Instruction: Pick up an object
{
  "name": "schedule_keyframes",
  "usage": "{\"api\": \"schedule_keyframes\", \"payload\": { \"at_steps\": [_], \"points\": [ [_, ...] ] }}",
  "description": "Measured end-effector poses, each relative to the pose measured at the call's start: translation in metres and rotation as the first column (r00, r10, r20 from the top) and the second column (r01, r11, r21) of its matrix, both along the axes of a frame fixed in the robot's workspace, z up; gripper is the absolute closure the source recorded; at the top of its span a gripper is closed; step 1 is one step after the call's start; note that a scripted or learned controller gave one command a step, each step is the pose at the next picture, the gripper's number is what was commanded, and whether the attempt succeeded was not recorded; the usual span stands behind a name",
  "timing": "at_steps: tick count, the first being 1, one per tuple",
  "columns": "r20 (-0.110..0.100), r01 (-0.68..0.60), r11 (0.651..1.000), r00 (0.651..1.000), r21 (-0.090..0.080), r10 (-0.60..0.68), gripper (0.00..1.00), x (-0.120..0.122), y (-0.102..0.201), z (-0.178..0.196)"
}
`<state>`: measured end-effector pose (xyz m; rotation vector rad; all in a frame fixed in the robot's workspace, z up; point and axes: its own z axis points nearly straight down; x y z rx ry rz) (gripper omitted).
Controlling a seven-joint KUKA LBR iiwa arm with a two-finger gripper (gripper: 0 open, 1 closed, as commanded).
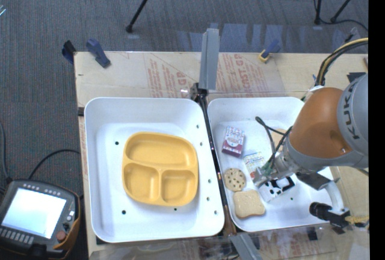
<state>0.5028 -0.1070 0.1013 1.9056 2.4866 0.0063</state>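
I'm low in the right bin [289,105], and the likeliest catch is the small black-and-white thing [278,186] lying on the floor just under my gripper [269,174], touching or nearly so; whether I've got it I cannot tell, since my own wrist covers the business end. Close around it sit a toast slice [249,203], a round cookie [234,179] and a little red carton [233,140], crowded together, so I judge any descent here risks nudging a neighbour. Across the divider, the left bin [99,132] carries a yellow divided tray [160,168], well apart from my work.
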Motion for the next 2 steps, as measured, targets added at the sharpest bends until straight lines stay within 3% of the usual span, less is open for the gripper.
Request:
{"api": "schedule_keyframes", "payload": {
  "at_steps": [1,2],
  "points": [
    [-0.006,0.334,0.943,0.943,0.007,-0.334,1.0,0.015,-0.01,-0.009],
    [-0.006,0.608,0.794,0.794,0.007,-0.608,1.0,0.045,-0.017,-0.009]
  ]
}}
